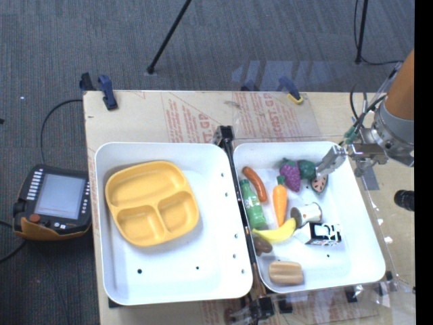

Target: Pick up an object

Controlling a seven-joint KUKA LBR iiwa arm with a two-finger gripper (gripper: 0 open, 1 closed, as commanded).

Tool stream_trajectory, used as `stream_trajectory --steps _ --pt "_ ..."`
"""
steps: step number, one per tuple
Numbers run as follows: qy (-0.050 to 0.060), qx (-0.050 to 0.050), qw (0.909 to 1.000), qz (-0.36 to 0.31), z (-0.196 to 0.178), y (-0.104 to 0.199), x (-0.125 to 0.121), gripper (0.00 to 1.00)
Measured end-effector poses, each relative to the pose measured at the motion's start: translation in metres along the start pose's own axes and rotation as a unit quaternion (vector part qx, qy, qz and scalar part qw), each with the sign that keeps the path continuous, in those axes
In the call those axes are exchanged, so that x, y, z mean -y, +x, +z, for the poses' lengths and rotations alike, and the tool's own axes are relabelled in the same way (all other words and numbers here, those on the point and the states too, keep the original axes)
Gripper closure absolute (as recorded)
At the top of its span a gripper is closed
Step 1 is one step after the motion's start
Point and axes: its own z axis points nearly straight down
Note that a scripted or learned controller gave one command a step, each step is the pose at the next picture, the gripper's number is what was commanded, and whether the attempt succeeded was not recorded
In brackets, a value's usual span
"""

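Teach pendant (53, 204) on floor left of bench (162, 114).

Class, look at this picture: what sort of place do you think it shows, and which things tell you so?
Probably a robotics lab: a robot arm reaches over two white bins, a control pendant lies on the carpet, and tripod legs stand behind the bench.

Yellow tray (151, 202) in white left bin (115, 156); orange carrot (279, 203), purple grapes (291, 175).
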Motion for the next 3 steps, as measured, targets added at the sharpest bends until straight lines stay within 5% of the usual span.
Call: stream_trajectory --steps 1,2,3 --pt "0.007 -0.002 0.9998 -0.019 0.121 0.023 0.002 0.0" --pt "-0.005 -0.001 0.9639 0.266 0.185 0.059 0.042 0.0" --pt "0.007 -0.001 0.9629 0.27 0.183 0.059 0.048 1.0"
